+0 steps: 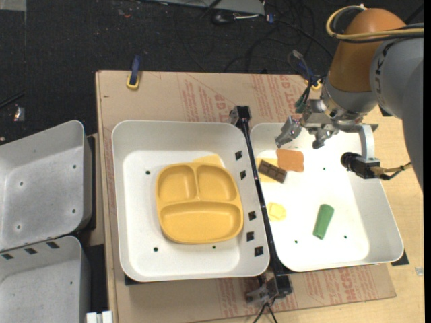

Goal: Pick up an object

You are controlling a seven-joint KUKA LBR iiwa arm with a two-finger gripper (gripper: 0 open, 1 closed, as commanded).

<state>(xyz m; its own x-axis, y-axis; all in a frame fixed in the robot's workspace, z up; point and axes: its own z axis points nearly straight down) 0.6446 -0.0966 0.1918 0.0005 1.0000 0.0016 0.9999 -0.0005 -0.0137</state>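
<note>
White bins [135,247] sit on a cardboard-topped bench [195,93].

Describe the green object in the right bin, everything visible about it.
The green object is a small, smooth, rounded block, plain matte green, perhaps plastic or foam. It lies flat on the floor of the right bin, its long axis tilted slightly from vertical in the view. Nothing touches it: the yellow piece lies apart to its left, and the hand hovers farther back.

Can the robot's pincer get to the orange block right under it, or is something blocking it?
Probably yes. The pincer hangs just above the orange block, and nothing lies on top of it. The brown piece sits close on one side, which might crowd a finger.
</note>
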